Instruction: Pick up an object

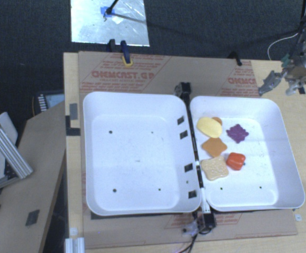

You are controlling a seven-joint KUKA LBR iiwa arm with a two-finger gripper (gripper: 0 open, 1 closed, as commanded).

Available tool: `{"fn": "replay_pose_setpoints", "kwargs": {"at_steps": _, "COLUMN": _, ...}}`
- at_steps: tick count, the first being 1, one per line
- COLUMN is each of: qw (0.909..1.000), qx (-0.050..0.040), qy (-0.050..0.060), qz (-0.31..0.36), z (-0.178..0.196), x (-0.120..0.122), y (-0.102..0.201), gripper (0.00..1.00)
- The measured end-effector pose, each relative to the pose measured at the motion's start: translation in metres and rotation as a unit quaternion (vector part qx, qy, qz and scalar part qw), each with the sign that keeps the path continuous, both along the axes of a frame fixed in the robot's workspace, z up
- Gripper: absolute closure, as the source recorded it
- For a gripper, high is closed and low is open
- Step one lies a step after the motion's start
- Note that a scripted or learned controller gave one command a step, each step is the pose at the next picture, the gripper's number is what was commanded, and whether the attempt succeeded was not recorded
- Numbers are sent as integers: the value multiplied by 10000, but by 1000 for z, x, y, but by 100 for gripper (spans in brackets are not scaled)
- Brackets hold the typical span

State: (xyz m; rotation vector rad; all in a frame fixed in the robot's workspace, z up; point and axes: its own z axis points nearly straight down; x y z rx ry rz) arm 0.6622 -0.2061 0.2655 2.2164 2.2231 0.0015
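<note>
White right bin [279, 157] is holding five small objects near its left wall, while the gripper [285, 83] is hovering beyond it, fingers apart.

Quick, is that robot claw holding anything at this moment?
Gripper: open, holding nothing, above the right bin's far corner.

Two white bins [137, 101] [279, 141] side by side. Five small objects total, one of each: yellow piece [209, 125], purple piece [237, 133], orange square [214, 146], red piece [236, 161], tan toast-like slice [215, 168].
</note>
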Motion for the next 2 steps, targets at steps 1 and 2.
{"fn": "replay_pose_setpoints", "kwargs": {"at_steps": 1, "qw": 10000, "qx": -9, "qy": -21, "qz": 20, "z": 12, "x": 1, "y": 0, "gripper": 100}}
{"fn": "replay_pose_setpoints", "kwargs": {"at_steps": 2, "qw": 10000, "qx": -9, "qy": -36, "qz": -33, "z": 144, "x": -132, "y": -2, "gripper": 100}}
